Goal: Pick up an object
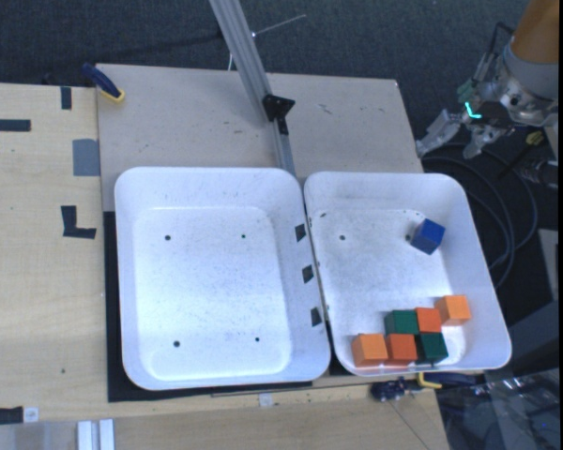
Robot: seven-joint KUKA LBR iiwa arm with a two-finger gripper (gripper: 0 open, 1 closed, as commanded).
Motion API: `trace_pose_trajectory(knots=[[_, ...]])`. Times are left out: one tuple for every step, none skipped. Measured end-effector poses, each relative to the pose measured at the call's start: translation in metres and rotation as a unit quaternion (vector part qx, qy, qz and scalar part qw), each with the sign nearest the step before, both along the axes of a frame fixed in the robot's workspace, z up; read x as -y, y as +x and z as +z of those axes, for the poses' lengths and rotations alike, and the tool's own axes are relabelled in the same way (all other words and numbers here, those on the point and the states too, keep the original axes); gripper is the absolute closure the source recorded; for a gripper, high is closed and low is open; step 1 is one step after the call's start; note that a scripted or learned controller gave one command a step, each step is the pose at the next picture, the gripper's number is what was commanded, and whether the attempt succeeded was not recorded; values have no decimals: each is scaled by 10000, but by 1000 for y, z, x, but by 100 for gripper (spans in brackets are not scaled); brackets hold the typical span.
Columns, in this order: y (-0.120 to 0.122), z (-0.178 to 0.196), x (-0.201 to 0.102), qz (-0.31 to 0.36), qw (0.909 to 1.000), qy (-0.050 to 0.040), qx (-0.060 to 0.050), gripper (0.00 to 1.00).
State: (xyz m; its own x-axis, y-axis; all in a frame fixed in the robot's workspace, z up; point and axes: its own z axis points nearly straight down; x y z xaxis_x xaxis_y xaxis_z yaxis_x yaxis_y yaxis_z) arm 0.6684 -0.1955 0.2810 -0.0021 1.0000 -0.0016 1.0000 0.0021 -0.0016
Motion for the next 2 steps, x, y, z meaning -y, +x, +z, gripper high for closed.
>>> trace_pose_trajectory(knots=[[8, -59, 3, -1, 10000, 5, -23, 0], [0, -121, 7, -5, 10000, 7, -30, 0]])
